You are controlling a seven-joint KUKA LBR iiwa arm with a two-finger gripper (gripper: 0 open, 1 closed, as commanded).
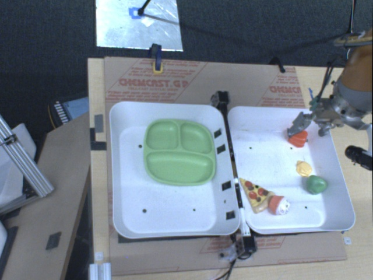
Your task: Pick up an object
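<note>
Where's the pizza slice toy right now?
The pizza slice lies in the right bin, near its front left corner beside the centre divider, touching a small red and white toy.

Light is even and fairly bright, falling from overhead, so the two white bins (175, 226) come out clean and close to overexposed along their near rims. Shadows are soft and short: a faint one hugs the right edge of the green plate (178, 152), and small ones sit under the toys in the right bin. The foil sheet (139, 16) at the far left throws patchy glare. The dark carpet (46, 39) around the desk (192, 77) reads grainy, almost without detail. Sharpness is modest throughout; printed lettering on the cardboard is soft, and the arm (356, 83) at the right edge looks slightly smeared. Straight lines bow little.
</note>
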